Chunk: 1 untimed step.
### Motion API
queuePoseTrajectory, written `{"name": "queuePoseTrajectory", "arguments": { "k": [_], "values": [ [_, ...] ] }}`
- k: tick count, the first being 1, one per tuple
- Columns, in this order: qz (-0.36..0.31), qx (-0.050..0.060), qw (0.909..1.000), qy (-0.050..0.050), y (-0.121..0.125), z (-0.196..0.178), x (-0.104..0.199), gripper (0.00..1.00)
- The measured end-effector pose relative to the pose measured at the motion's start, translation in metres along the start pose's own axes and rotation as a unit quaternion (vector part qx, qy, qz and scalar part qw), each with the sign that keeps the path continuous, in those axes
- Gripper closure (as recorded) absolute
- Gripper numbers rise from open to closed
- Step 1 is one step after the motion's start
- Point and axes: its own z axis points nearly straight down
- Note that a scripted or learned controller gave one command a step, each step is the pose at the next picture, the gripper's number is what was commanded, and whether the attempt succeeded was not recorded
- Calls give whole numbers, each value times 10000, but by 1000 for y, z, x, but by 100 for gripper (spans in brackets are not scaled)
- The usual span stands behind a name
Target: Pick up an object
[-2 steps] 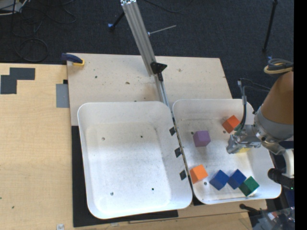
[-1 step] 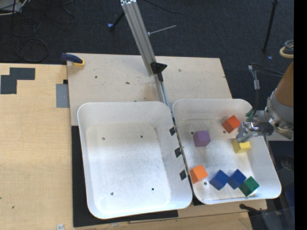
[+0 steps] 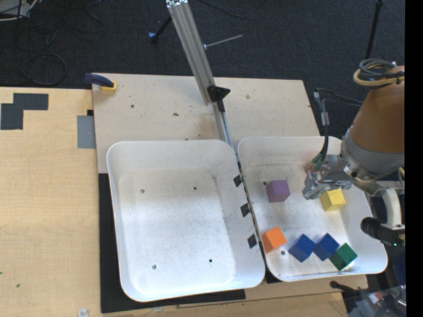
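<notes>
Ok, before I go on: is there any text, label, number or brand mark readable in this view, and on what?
None: no readable text anywhere in the camera view.
Checkered pattern at the top of the aluminium bar: a marker, not letters or numbers.
Blocks in the right bin, purple, yellow, orange, two blue, green: plain faces.
Gripper and left bin: no visible marking.

Speckled matt white plastic bins (image 3: 172, 177), pale raw wooden bench (image 3: 158, 104), brushed aluminium rail (image 3: 192, 38)
</notes>
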Motion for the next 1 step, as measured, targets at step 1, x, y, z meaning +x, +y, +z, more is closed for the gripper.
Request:
{"name": "queuePoseTrajectory", "arguments": {
  "k": [1],
  "values": [
    [-7,3,10000,6,-10,-6,56,100]
  ]
}}
